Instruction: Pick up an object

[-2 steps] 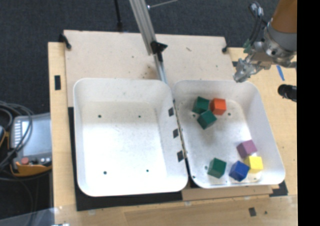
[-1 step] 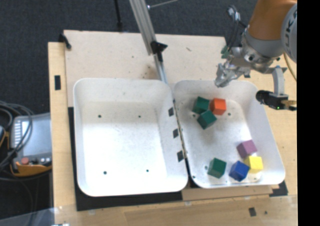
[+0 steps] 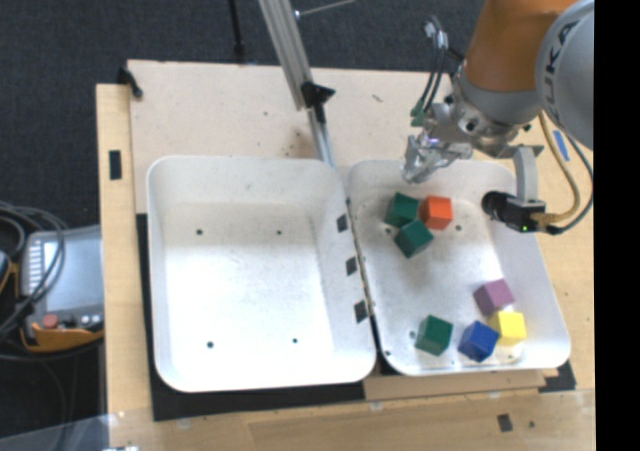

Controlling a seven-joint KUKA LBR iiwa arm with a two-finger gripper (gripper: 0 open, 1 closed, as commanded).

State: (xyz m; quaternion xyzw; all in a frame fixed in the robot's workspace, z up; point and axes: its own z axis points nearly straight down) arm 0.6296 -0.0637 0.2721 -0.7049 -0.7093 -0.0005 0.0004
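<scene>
My gripper (image 3: 418,167) hangs over the far edge of the right bin (image 3: 520,269), just above and behind a cluster of blocks. That cluster holds a green block (image 3: 402,208), an orange block (image 3: 437,211) and a second green block (image 3: 413,238). Nothing shows between the gripper's tips. Near the bin's front edge lie a green block (image 3: 434,334), a blue block (image 3: 478,340), a yellow block (image 3: 510,326) and a purple block (image 3: 493,295).
The left bin (image 3: 165,239) sits beside the right one, sharing a raised middle wall. A slanted metal post (image 3: 285,39) rises from behind the bins. A small black camera unit (image 3: 508,207) hangs off the arm over the right bin's far right.
</scene>
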